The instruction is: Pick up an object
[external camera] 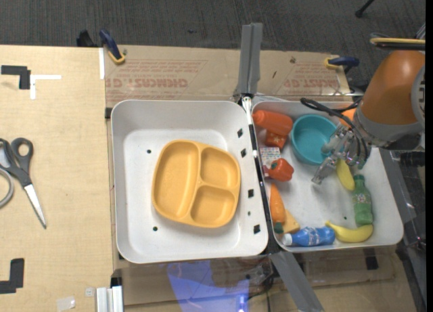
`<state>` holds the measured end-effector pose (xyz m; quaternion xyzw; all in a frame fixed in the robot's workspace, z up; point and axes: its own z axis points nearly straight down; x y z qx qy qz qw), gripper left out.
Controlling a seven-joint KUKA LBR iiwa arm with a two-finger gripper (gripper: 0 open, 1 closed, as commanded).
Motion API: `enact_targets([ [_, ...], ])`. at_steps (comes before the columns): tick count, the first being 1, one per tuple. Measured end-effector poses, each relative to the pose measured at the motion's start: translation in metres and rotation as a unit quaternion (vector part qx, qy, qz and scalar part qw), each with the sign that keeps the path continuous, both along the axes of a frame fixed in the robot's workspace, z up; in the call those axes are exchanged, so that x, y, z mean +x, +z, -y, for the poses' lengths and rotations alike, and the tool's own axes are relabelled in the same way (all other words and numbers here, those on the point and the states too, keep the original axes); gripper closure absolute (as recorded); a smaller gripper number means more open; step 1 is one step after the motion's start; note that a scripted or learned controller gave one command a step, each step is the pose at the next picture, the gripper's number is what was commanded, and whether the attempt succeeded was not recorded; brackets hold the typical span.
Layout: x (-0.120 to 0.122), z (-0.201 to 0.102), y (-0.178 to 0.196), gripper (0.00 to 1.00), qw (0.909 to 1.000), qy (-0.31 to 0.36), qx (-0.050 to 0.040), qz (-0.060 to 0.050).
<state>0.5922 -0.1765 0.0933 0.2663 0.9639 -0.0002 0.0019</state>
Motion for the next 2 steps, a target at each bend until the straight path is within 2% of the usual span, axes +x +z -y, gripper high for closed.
enact_targets([
  [1, 0.000, -0.003, 0.009, 1.00, 1.0000, 0.002, 0.0021, -0.002],
  [2, 0.045, -0.087, 0.097, 1.00, 0.9998, 0.021, 0.0015, -0.006],
])
